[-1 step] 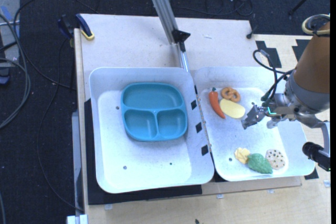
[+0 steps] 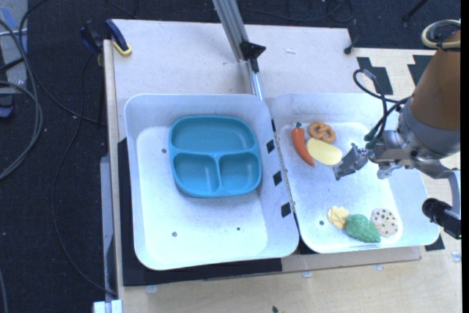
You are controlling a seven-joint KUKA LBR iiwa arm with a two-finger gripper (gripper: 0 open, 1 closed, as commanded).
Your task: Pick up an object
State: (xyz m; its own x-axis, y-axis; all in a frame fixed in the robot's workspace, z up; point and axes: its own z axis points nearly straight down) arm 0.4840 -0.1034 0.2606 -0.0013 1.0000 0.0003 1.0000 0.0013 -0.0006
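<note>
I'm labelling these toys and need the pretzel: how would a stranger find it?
Start at the right white bin. At its far side three toys cluster: an orange carrot, a pale yellow piece and the pretzel. It alone is brown and looped with holes.

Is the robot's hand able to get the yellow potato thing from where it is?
Probably yes. The hand sits in the right bin just beside the yellow piece, with bare floor between them. The carrot and pretzel crowd its far side.

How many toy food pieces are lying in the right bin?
6: a carrot, a pretzel and a yellow piece at the back; a small yellow piece, a green piece and a cookie in front. The arm may hide others.
</note>
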